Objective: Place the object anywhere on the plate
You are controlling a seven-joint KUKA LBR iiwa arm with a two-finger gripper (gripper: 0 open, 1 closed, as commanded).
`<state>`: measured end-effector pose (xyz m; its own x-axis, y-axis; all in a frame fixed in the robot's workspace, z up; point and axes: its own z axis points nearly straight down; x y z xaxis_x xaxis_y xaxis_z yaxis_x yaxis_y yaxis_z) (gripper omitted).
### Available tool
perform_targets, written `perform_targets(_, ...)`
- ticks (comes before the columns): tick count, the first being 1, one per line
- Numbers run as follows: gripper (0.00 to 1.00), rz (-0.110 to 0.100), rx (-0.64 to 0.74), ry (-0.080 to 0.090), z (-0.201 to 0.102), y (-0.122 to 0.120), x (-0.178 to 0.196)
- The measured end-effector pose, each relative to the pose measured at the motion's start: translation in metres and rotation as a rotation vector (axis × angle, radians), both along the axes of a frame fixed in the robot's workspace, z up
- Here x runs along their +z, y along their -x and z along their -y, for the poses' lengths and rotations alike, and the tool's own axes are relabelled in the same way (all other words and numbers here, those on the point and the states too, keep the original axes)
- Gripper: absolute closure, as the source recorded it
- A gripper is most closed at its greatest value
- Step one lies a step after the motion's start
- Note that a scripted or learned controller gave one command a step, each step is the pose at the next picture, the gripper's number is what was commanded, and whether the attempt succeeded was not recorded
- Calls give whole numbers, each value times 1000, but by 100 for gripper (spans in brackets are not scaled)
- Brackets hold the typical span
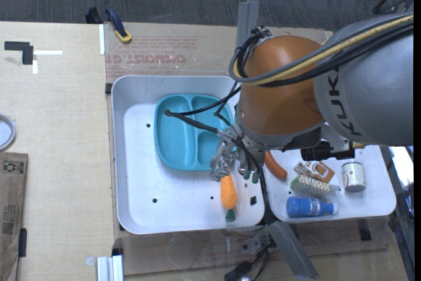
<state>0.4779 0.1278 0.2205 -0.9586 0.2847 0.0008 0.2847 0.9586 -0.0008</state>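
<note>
The claw [230,168] hangs at the lower middle of the frame, just under the arm's orange wrist, over the floor of the left bin [131,161]. Its metal fingers are a tangle of grey parts and cables from this angle, and I cannot tell whether they are spread or pressed together. Directly below the claw, touching or nearly touching its tip, lies a toy carrot [228,193], orange with a green stub pointing toward the bottom of the frame; it rests on the bin floor, not on the plate. The blue divided plate [184,131] sits just up and to the left of the claw, in the middle of the same bin, its right edge partly hidden by the arm. In the right bin [378,204] lie a red sausage-like piece [276,166], a blue bottle [311,208] on its side, a small can [353,176] and a patterned packet [314,179].
</note>
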Motion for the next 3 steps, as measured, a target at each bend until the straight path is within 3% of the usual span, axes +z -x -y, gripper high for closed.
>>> perform_targets(1, 100, 3, 36, 0, 32, -31, 68)
perform_targets(2, 100, 1, 36, 0, -6, 0, 40)
perform_targets(3, 100, 4, -27, 0, 15, -71, 75)
